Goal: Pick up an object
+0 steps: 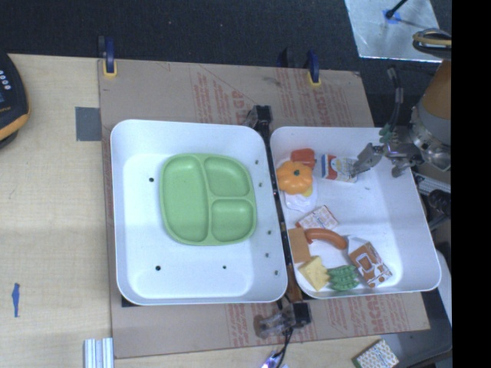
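Hovering: my gripper [381, 158] over the right bin's [399, 228] far end, fingers spread, nothing between them; small carton [335, 167] just to its left, lying crosswise.

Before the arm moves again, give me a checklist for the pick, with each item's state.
1. Gripper over the right bin: ok, near its upper right part.
2. Something between the fingers: cannot tell.
3. Nearest target: ok, a small white packet lies just left of the gripper.
4. Room around that packet: ok on its right side; the pumpkin sits close on its left.
5. Other picks in the bin: ok, a sausage, cheese wedge and green piece crowd the lower left corner.
6. Left bin: ok, the green plate lies flat, away from the arm.
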`<move>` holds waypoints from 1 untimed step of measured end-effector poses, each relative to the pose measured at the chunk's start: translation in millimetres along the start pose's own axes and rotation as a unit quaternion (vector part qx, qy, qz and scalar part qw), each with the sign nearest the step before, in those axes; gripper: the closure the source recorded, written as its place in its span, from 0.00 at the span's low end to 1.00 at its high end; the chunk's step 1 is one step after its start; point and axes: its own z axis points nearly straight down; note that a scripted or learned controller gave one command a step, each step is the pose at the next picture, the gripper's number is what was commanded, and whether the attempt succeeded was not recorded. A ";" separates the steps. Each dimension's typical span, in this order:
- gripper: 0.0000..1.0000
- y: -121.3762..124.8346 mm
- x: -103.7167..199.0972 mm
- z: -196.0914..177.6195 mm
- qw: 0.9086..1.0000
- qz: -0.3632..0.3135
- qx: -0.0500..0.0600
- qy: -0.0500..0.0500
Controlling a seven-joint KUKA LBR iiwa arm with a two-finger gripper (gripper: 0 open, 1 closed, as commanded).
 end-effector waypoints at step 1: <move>0.00 44.0 26.7 42.4 1.000 -0.002 0.000 -0.001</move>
